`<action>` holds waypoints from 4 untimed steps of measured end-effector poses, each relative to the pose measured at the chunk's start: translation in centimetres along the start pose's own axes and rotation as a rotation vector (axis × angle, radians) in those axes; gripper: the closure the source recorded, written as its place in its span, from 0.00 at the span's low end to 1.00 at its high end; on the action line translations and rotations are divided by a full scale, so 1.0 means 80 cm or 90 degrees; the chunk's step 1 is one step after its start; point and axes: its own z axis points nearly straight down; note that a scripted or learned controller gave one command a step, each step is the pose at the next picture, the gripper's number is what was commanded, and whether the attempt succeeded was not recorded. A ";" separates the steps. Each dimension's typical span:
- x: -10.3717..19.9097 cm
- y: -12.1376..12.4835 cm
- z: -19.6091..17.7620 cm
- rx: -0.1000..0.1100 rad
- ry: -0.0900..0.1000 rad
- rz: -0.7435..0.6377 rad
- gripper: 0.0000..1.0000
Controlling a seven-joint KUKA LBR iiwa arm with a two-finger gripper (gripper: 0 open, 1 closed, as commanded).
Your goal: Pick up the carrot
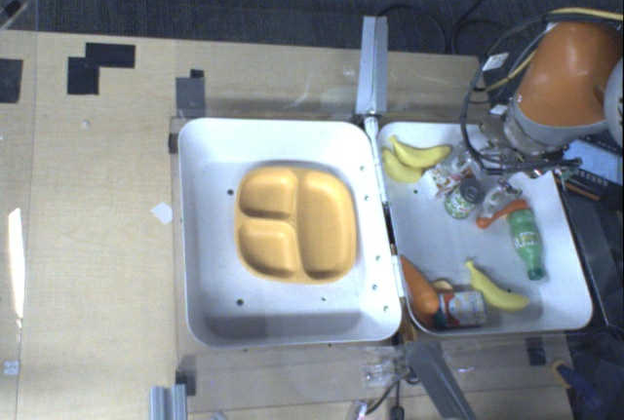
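Observation:
An orange carrot lies in the right bin at its front left corner, against the bin's left wall and beside a can. My gripper hangs over the back middle of that bin, well away from the carrot, above a small round green-and-white item. A small orange piece lies just below the gripper, next to the top of a green bottle. Cables and the wrist hide the gripper's tip.
The right bin also holds a banana at the back left and another banana at the front. The left bin holds a yellow sectioned tray. A metal divider stands between the bins.

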 end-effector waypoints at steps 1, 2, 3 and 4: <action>-0.032 -0.028 -0.098 -0.015 0.008 -0.146 0.00; -0.011 0.057 0.019 -0.021 0.006 -0.457 0.00; 0.003 0.070 0.028 -0.014 0.005 -0.424 0.00; -0.009 0.088 0.028 -0.016 0.007 -0.525 0.00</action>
